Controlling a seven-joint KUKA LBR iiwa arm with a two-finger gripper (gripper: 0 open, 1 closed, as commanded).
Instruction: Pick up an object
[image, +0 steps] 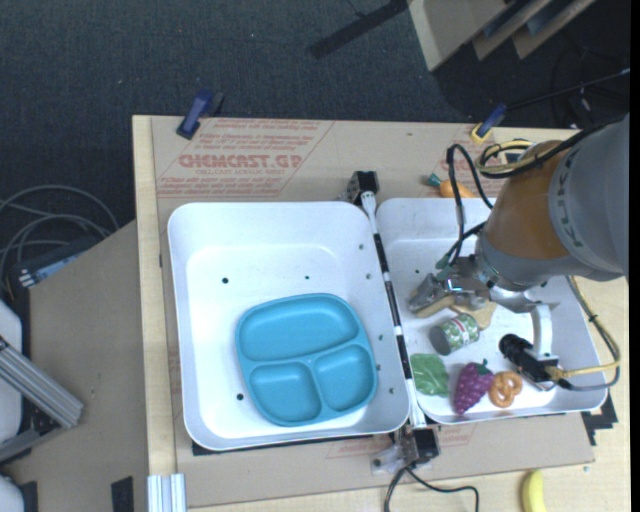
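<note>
The grey arm with its orange band reaches from the right over the right shallow white bin (400, 225). Its metal two-finger gripper (428, 296) hangs low in that bin with fingers spread apart, nothing between them. Just near of it lies a small green-labelled can (458, 331). Along the bin's near side sit a green leafy toy (430, 372), a purple grape bunch (473, 385) and an orange pretzel (504, 389). The left white bin (200, 240) holds a blue three-compartment plastic tray (305, 355).
</note>
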